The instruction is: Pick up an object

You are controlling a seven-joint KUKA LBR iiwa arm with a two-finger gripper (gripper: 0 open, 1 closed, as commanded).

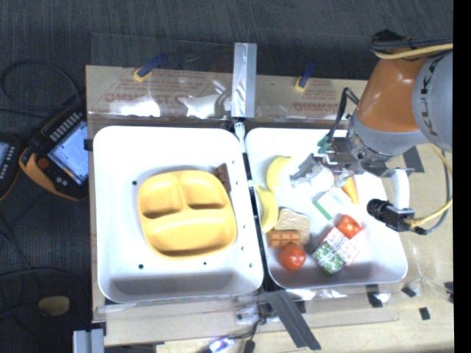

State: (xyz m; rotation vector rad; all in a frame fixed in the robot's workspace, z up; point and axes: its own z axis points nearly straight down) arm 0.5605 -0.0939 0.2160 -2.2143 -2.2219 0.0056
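Note:
My gripper (315, 168) hangs over the upper middle of the right bin (397, 271), its grey fingers spread open with nothing between them. A yellow banana (274, 173) lies just to its left, curving down along the bin's left wall. Below the gripper sit a slice of bread (293, 219), a waffle-like brown piece (284, 237), a red tomato (292, 257) and a colourful carton (338, 245). A small orange carrot-like piece (349, 189) and a green-edged card (329, 201) lie under the wrist.
The left bin (110, 271) holds a yellow compartment plate (186, 210) with a small brown item (222, 173) at its upper right corner. A teach pendant (59, 157) lies on the floor left of the bench. Cables run along the arm's right side.

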